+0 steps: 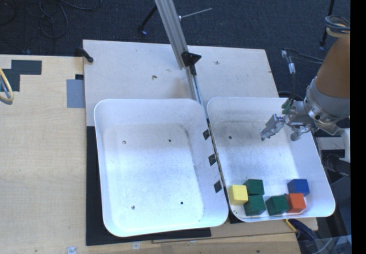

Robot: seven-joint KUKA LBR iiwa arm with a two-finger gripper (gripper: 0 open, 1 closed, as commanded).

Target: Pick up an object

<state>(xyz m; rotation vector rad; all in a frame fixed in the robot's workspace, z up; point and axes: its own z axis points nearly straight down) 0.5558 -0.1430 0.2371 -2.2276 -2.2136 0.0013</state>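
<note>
Several small blocks lie along the near edge of the right bin: a yellow block, a green block, a second green block, a third green block, an orange block and a blue block. My gripper hangs over the right bin's far right part, well above and behind the blocks. Its two fingers are spread apart with nothing between them.
The left bin sits beside the right one, joined by black clips along the shared wall. A slanted aluminium bar rises from behind the bins. The wooden bench extends to the left.
</note>
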